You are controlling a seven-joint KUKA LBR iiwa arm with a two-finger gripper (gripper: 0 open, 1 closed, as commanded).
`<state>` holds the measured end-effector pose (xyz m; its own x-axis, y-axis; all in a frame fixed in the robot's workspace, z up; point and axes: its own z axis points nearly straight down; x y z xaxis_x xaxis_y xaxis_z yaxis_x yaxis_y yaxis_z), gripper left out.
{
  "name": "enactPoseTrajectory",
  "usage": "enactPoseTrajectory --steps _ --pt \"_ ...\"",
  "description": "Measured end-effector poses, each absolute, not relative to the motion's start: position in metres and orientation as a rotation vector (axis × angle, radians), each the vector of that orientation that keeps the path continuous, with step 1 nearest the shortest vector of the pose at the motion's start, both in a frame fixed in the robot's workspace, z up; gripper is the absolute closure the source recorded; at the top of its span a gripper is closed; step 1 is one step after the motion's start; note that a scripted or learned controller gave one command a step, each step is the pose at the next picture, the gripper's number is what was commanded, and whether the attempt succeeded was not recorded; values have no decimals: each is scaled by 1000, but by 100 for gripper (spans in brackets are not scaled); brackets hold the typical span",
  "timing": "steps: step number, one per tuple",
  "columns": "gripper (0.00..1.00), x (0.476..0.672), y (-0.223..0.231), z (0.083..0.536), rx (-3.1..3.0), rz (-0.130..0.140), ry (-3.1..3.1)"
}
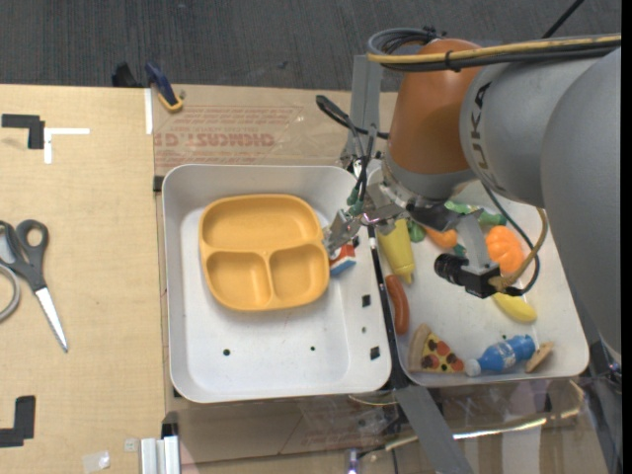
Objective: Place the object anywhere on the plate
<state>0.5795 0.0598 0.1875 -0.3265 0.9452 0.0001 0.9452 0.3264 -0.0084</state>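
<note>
An orange-yellow plate (265,250) with three compartments lies in the upper part of the left white bin (257,363). My gripper (345,233) hangs over the left bin's right side, just off the plate's right rim. A small red, white and blue object (342,258) sits directly under the gripper's tip, beside the plate's rim and partly hidden by the gripper. Whether the object is held or resting on the bin floor I cannot tell. The grey arm with its orange band (434,107) covers the top of the right bin.
The right bin (553,363) holds several toy foods: a yellow piece (398,248), a red sausage (399,302), a pizza slice (434,352), a blue bottle (504,354), an orange pumpkin (504,247), a banana (513,306). Scissors (30,275) lie on the bench at left.
</note>
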Motion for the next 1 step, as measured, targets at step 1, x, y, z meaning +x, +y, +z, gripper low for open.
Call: enactPoseTrajectory --steps 1 --pt "0 579 60 187 -1820 11 -2554"
